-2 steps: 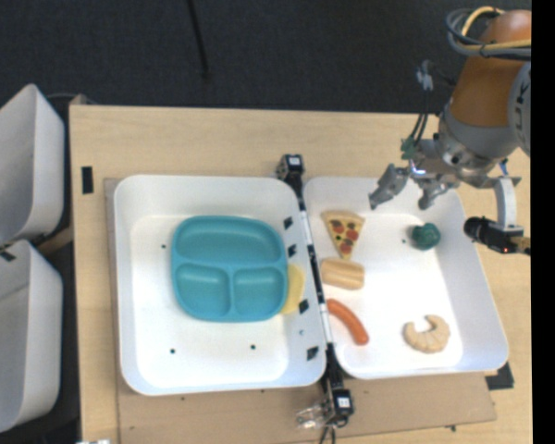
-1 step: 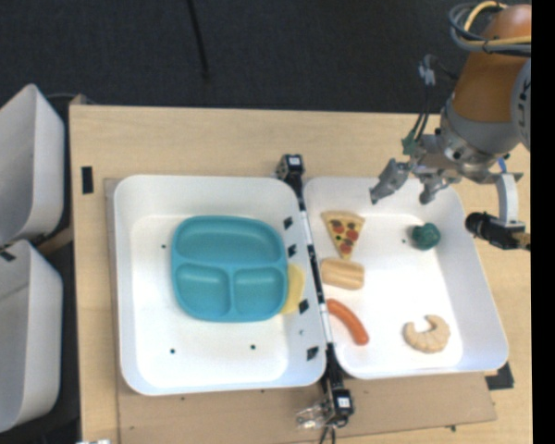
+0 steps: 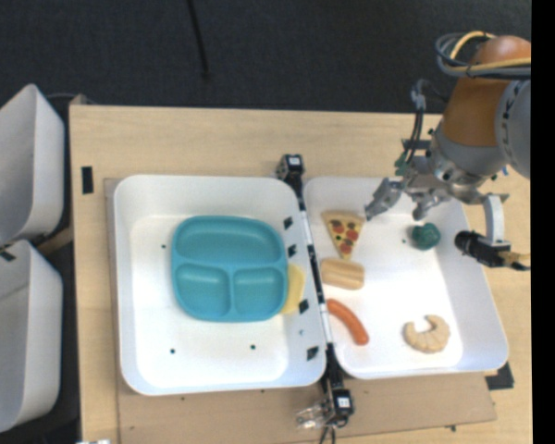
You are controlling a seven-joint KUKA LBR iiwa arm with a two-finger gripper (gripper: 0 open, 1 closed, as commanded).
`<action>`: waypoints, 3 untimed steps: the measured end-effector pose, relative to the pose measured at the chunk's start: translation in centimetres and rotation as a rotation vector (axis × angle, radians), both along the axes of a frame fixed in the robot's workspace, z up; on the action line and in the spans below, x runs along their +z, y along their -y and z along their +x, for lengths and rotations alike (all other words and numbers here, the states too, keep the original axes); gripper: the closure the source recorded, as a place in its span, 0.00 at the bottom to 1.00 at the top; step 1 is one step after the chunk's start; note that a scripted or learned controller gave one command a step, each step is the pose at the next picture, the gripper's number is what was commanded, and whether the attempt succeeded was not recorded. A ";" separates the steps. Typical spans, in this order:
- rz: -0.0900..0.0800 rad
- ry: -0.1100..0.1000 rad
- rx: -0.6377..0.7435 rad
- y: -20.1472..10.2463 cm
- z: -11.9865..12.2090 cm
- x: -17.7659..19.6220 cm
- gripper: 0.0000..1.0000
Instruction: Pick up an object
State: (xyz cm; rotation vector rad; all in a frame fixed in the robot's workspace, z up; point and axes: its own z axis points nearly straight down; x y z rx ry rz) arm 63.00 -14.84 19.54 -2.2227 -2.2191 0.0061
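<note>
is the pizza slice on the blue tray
No, the pizza slice lies in the right bin, while the blue tray sits in the left bin.

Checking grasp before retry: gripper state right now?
Gripper: open, holding nothing; it hovers above the right bin, beside the teal object.

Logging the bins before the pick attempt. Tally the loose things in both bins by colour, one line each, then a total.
Teal: 2, divided plate, small round object
Yellow: 1, piece beside the plate
Tan: 3, pizza slice, bread roll, croissant
Orange: 1, sausage
Total: 7
</note>
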 end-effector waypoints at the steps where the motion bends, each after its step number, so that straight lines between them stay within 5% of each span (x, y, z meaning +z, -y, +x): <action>1: 0.001 -0.001 -0.002 -0.8 -0.6 -5.6 0.00; 2: 0.000 0.007 -0.004 -0.6 -0.4 -9.3 0.00; 3: 0.002 0.012 -0.006 -0.6 -0.2 -7.9 1.00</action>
